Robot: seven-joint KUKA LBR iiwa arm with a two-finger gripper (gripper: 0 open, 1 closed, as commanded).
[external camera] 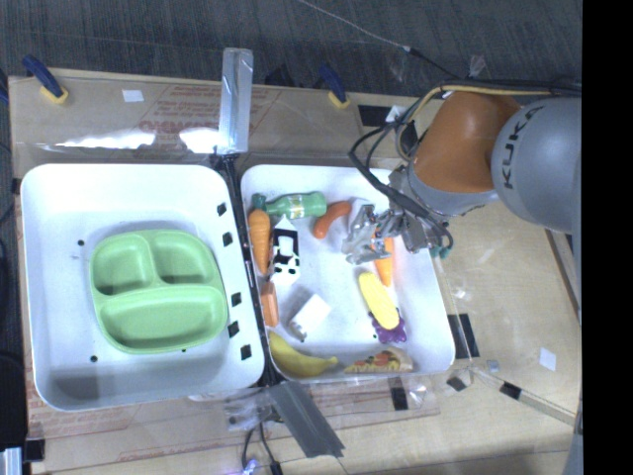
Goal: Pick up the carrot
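Left bin (40,265): green divided plate (155,290). Right bin (435,310): carrot (259,240) flat against left wall, not lifted. Gripper (368,236) low over bin's right half, well apart from carrot; finger opening indiscernible. Approach and grasp remaining.

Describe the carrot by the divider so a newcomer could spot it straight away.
Look in the right bin, along its left wall. The carrot lies there lengthwise, just below the green bottle. It is plain orange and tapered, unlike the yellow banana at the bin's bottom edge.
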